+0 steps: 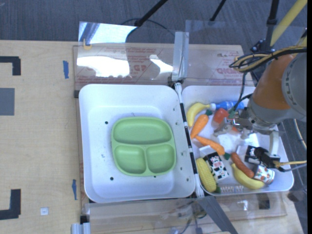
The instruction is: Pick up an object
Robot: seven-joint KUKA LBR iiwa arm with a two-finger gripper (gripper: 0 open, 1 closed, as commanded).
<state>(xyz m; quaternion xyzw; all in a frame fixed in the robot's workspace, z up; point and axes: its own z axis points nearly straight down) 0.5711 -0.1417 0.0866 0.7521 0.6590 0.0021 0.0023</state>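
At the near edge of the right bin lie a corn cob and a yellow banana, with a black-and-white spotted toy between them and a red sausage-like piece resting just above the banana. A little further in, an orange carrot lies across the middle of the pile, and a second carrot stands beside the bin's left wall. The gripper hangs low over this clutter, close to a red toy; whether it is parted or closed, and whether it has hold of anything, cannot be told from here. Beyond it sit another banana and a blue item near the far wall. The left bin holds a green divided plate.
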